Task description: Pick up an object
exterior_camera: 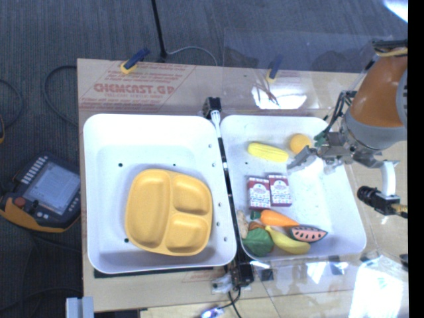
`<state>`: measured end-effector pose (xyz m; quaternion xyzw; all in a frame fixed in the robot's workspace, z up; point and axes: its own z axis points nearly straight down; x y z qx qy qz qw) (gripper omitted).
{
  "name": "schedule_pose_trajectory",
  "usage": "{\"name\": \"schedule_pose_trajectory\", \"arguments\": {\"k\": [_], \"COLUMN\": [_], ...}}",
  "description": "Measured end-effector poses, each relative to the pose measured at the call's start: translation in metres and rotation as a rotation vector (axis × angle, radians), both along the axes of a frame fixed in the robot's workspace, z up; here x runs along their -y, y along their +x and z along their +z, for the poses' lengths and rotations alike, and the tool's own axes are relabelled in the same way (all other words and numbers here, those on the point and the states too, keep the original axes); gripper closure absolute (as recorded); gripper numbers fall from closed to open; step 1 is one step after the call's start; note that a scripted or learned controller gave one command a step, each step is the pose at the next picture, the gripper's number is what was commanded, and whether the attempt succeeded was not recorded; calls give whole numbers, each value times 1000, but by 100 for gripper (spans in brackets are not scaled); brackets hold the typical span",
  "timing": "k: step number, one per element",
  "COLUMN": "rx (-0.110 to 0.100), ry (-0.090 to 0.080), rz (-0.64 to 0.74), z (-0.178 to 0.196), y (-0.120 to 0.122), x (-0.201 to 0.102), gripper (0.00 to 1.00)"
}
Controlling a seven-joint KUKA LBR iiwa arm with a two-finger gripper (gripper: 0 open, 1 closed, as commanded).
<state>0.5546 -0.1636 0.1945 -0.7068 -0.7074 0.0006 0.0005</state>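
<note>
Bench with two white bins; right bin (344,224) holds toy food, claw (317,152) spread wide, holding nothing, just right of the corn (268,152). Corn looks light, stiff, smooth plastic; likely best pinched across its narrow middle.

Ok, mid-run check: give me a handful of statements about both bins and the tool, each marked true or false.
1. The yellow divided tray lies in the left bin. True.
2. The corn cob lies in the left bin. False: it is in the right bin, near its far wall.
3. The two small red cartons sit side by side. True.
4. The tool is over the left bin. False: it is over the right bin's far right part, near the orange ball.
5. The watermelon slice lies at the far end, beside the corn cob. False: it is at the near end, by the banana and carrot.
</note>
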Motion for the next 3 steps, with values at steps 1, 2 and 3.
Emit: {"name": "schedule_pose_trajectory", "arguments": {"k": [1, 2, 3], "rx": [11, 18, 2], "ry": [-2, -5, -1], "rz": [-16, -15, -145], "z": [-95, -83, 23], "y": [16, 18, 10], "x": [-38, -37, -101], "gripper": [0, 100, 100]}}
